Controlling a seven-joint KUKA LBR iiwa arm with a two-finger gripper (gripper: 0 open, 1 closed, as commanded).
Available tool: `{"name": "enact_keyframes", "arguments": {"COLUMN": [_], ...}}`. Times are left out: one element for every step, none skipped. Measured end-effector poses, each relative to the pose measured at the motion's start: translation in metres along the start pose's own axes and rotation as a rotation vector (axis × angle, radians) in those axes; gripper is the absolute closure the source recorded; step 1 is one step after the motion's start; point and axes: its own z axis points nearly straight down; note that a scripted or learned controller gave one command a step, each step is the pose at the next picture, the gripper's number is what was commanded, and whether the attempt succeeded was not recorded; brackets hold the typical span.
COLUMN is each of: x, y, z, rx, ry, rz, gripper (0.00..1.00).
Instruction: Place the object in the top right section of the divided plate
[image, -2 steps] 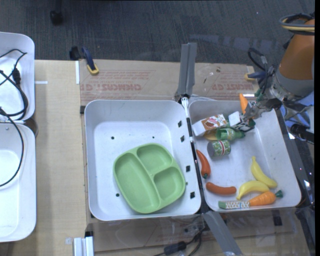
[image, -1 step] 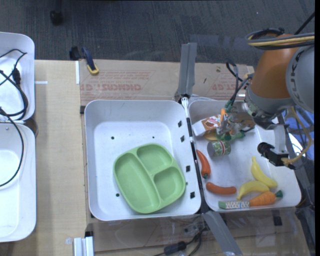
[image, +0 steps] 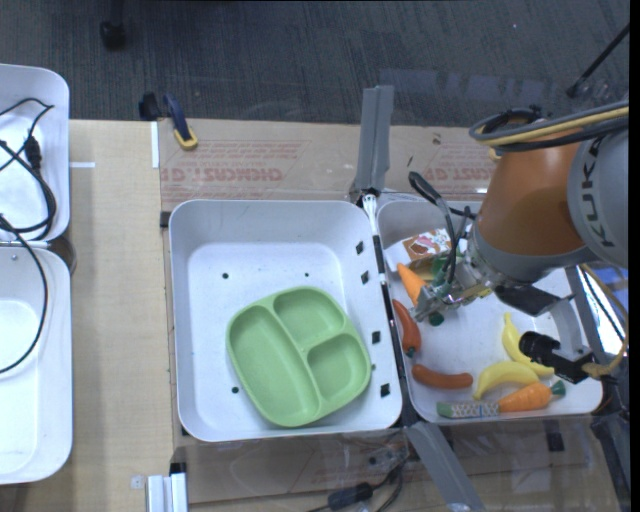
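Observation:
The green divided plate (image: 262, 368) lies in the left bin (image: 200, 260), with one long section on its left and two smaller ones on its right. All three sections hold nothing. My gripper (image: 442, 296) is low in the right bin (image: 470, 340), near its left wall, with the orange band and grey wrist above it. It hangs just right of an orange carrot (image: 410, 284), with a small green piece (image: 435, 318) right under it. I cannot make out anything held in it.
The right bin also holds a red pepper (image: 406, 328), a red sausage (image: 442, 377), two yellow bananas (image: 512, 358), another carrot (image: 524, 398) and a printed snack packet (image: 428, 245). A ridge with clips (image: 380, 300) separates the bins. Cables lie at far left (image: 25, 190).

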Motion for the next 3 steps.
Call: {"name": "enact_keyframes", "arguments": {"x": [0.052, 0.114, 0.114], "y": [-0.024, 0.000, 0.000], "z": [0.000, 0.000, 0.000], "rx": [0.001, -0.001, -0.001], "ry": [0.000, -0.001, -0.001], "rz": [0.031, -0.544, -0.543], "gripper": [1.00, 1.00, 0.00]}}
